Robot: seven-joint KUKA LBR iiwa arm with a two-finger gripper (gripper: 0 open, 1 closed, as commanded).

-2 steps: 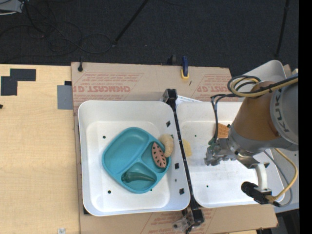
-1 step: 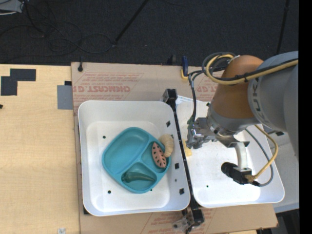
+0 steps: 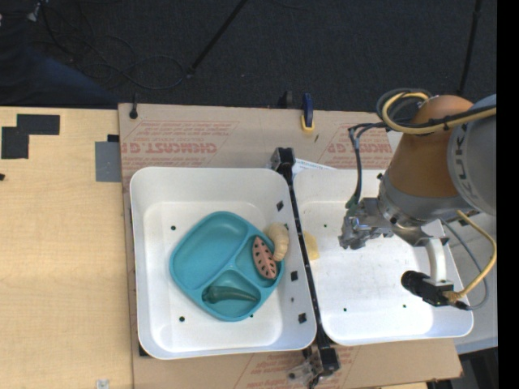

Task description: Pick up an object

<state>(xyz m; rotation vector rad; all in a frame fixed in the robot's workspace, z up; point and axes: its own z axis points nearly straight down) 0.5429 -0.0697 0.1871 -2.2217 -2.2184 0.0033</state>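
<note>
In the left bin [image 3: 154, 217] lies a teal divided plate [image 3: 212, 262]. A pink-and-brown slice-shaped piece [image 3: 263, 258] rests on the plate's right rim. A pale beige piece [image 3: 279, 240] lies just beside it, against the plate's edge. A small yellow piece [image 3: 311, 250] sits at the left wall of the right bin [image 3: 381, 318]. My gripper [image 3: 353, 237] hangs over the right bin's left half, a short way right of the yellow piece. I see nothing held in it.
A black divider rail [image 3: 293, 233] runs between the two bins. The arm's grey body and orange band [image 3: 430, 160] cover the right bin's upper right. A black fitting with a yellow cable [image 3: 426, 286] hangs over that bin's lower right.
</note>
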